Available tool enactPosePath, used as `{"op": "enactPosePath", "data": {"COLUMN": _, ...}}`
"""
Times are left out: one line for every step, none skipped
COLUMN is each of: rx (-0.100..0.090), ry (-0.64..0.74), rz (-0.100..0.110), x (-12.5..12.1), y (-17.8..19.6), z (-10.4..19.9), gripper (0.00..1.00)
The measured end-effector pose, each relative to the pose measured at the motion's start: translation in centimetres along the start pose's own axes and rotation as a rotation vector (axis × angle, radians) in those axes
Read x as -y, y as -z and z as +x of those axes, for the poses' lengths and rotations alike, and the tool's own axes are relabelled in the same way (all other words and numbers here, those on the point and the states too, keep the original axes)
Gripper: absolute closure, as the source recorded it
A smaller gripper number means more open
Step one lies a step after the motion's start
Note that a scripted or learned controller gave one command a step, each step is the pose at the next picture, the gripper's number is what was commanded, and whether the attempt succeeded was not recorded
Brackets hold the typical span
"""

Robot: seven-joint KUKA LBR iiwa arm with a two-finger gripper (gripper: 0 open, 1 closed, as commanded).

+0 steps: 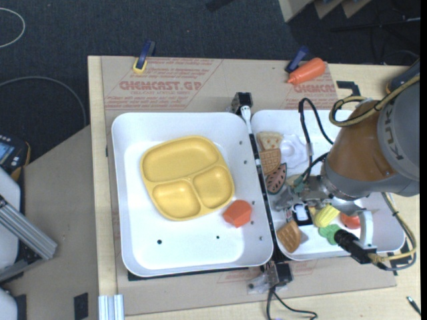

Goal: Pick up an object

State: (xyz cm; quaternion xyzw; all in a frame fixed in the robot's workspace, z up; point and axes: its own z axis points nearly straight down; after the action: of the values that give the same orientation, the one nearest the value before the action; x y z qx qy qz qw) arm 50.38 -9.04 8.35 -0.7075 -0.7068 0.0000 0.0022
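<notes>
**Arm bent low, wrist turned downward**

The grey arm (400,145) enters from the right, its orange band (357,155) sitting just above and right of the pincer (297,195). The wrist tilts down and leftward, cables looping above it. The pincer's tips are hidden among clutter.

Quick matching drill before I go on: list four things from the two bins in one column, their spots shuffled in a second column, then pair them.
Things:
1. yellow divided plate
2. orange block
3. waffle piece
4. orange-handled clamp

Places:
A. on the bench board beyond the bins
B. left bin, near its right wall, beside the plate's corner
C. right bin, close to the divider side
D. middle of the left bin

Pairs: 1-D, 2-B, 3-C, 4-A
</notes>
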Motion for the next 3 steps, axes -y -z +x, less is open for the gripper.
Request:
{"op": "enactPosePath", "data": {"rx": 0.003, "ry": -0.001, "rz": -0.006, "x": -0.1, "y": 1.3, "z": -0.1, "gripper": 1.00}}
{"op": "enactPosePath", "data": {"rx": 0.005, "ry": 0.002, "rz": -0.010, "x": -0.1, "y": 7.6, "z": -0.1, "gripper": 1.00}}
{"op": "enactPosePath", "data": {"rx": 0.005, "ry": 0.003, "rz": -0.009, "x": -0.9, "y": 12.2, "z": 0.3, "gripper": 1.00}}
